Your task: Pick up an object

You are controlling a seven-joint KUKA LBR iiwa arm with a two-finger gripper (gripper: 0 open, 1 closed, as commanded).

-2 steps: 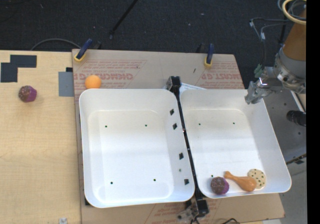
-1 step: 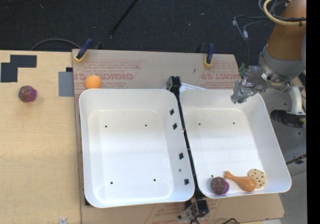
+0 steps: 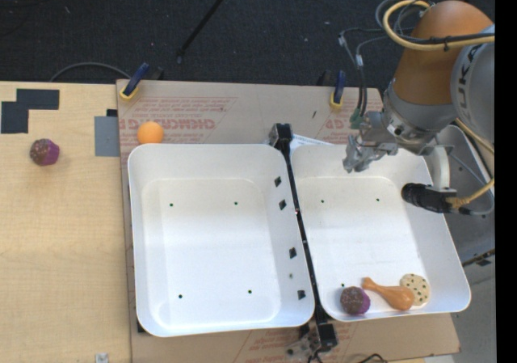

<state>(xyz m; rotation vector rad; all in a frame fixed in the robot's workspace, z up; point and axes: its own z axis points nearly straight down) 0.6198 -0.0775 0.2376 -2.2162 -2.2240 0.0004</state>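
Observation:
My gripper (image 3: 356, 161) hangs over the far edge of the right bin (image 3: 380, 216), well above the bin floor, with nothing seen between its fingers. Three small objects lie together at the right bin's near edge: a dark purple ball (image 3: 354, 300), an orange drumstick-shaped toy (image 3: 388, 293) and a pale speckled cookie (image 3: 414, 289). They are far from the gripper, toward the front of the bin.
The left bin (image 3: 206, 240) stands beside the right one, split by a black divider (image 3: 292, 220). An orange ball (image 3: 150, 132) rests on the cardboard behind the left bin. A purple ball (image 3: 44, 152) lies on the wooden bench at far left. Clamps (image 3: 338, 88) hold the cardboard's far edge.

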